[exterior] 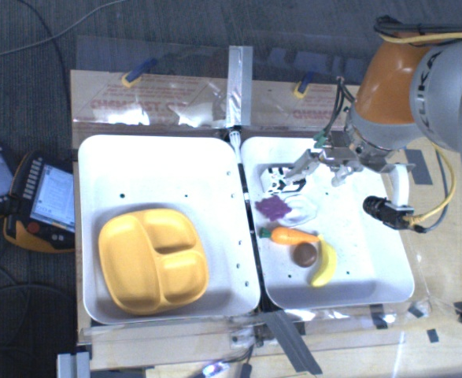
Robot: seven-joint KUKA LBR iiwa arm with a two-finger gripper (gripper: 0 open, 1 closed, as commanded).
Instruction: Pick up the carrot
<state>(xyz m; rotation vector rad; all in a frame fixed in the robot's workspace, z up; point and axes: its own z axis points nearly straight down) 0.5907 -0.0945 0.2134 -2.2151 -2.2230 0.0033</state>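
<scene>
Camera view from above the bench takes in two shallow white bins side by side. Left bin [136, 152] holds a yellow divided tray [152, 258] toward its six o'clock side. Right bin [388, 278] holds a cluster of small toys near its inner wall. The carrot [293, 235] lies on its side at about seven o'clock from that bin's centre, orange body pointing toward three o'clock, green stub toward nine. A purple toy [273, 207] sits just beside it at eleven o'clock; a brown round toy [304, 253] touches or nearly touches it at five o'clock, with a banana [324, 264] curved just beyond. A black-and-white toy [276, 179] lies farther off at twelve o'clock.

The gripper [334, 161] hangs over the bin's twelve o'clock region, well apart from the carrot; its fingers appear spread, with nothing between them.

Judging by looks, the carrot is a light, stiff plastic toy, smooth and tapered, so likely to slip. Its thicker middle, pinched across the narrow width, seems the best hold, clear of the brown toy.
</scene>
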